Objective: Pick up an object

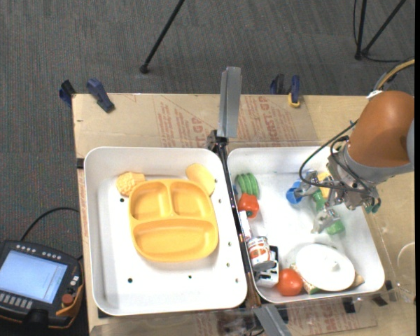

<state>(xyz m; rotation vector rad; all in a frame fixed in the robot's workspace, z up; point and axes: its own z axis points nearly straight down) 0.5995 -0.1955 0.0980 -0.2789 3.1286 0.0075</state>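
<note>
The gripper [330,219] hangs low over the right bin [304,161], toward its 3 o'clock side, below the orange band [381,135]; whether it is spread or closed cannot be told, since the wrist housing and cables blur into the small items under it, and nothing can be seen held. Just under it, at about 5 o'clock from the wrist, lies a small green piece [334,225], and at 9 o'clock a small blue toy [295,194]; either looks like the nearest candidate for a pick. Both seem to be light, hard plastic, likely smooth and apt to skid on the white floor, so a hold across the narrowest part, squarely centred, would serve best. Further out, at 6 o'clock, a white round lid [325,266] lies flat: thin, stiff and awkward, with only its edge or its small middle knob to take. Beside it at 9 o'clock sits a red tomato-like toy [290,281], round and prone to roll. Along the bin's 9 o'clock wall are a small can [260,250], a red piece [248,203] and a ribbed green toy [248,184]. The left bin [105,257] holds a yellow divided tray [173,219].
</note>
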